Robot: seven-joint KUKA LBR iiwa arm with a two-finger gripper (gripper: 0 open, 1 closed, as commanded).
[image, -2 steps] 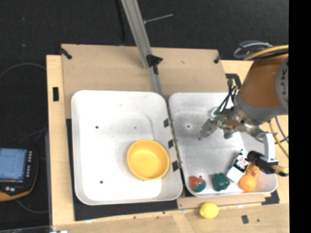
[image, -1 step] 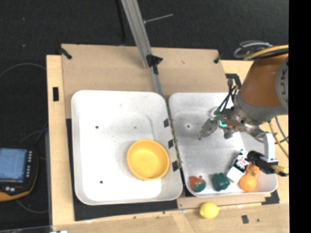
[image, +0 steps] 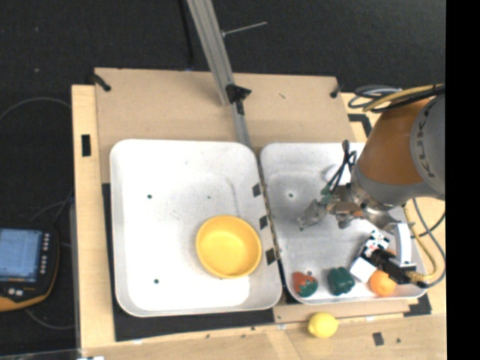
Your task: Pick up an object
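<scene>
Risk of a grasp on bare right bin [image: 296, 167] floor, with gripper [image: 319, 214], spread impossible to tell, well apart from red object [image: 304, 282] and green object [image: 340, 280] nearward of it.

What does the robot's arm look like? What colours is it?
The arm is fat and round, with a wide orange band and a grey part under it. Black cables loop beside it. Its gripper is small, made of grey metal.

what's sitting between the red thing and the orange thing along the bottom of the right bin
In the camera view, a dark green object lies between the red object and the orange object.
</scene>
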